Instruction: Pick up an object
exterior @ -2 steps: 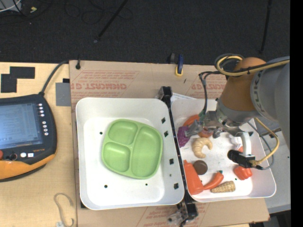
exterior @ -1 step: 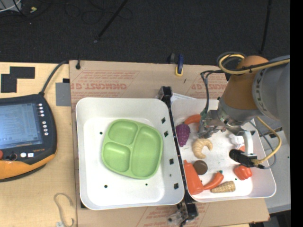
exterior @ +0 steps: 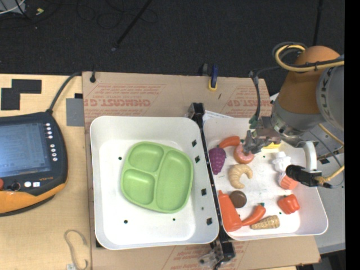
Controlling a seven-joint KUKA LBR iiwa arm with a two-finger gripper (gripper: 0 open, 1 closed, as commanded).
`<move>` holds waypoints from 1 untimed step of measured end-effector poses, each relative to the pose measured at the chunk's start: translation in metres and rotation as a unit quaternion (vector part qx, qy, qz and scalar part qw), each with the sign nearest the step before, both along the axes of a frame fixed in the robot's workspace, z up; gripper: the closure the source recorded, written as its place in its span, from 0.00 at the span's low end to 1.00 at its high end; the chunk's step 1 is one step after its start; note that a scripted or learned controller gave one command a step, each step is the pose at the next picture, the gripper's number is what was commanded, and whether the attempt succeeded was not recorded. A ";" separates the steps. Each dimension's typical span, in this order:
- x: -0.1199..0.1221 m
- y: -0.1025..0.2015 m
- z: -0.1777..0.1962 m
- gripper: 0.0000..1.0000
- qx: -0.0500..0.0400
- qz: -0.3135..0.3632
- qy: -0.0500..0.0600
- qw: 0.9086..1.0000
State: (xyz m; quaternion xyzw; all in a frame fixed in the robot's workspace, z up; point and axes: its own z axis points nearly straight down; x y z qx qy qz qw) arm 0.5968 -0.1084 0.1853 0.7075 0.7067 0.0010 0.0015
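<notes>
The right bin point(exterior: 315, 221) holds several toy foods: purple grapes point(exterior: 216, 159), a pink donut point(exterior: 243, 156), a tan croissant point(exterior: 241, 175), a brown round piece point(exterior: 238, 198), a red chili point(exterior: 254, 214), a red pepper point(exterior: 288, 203) and a ridged cone point(exterior: 265, 223). My gripper point(exterior: 253, 142) hangs low over the bin's upper middle. It sits right at the donut's upper right edge, with a yellow piece point(exterior: 272, 146) beside it. Whether anything is in its grasp is hidden by the gripper body.
A green divided plate point(exterior: 157, 176) lies in the left bin point(exterior: 107, 207). An orange block point(exterior: 227, 209) leans on the right bin's near left wall. A white piece point(exterior: 279, 163) and an orange-red piece point(exterior: 289, 181) lie near a black cable fitting point(exterior: 304, 175). A teach pendant point(exterior: 28, 156) rests at far left.
</notes>
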 end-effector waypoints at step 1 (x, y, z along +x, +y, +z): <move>0.001 -0.001 0.045 1.00 0.000 0.000 0.000 1.000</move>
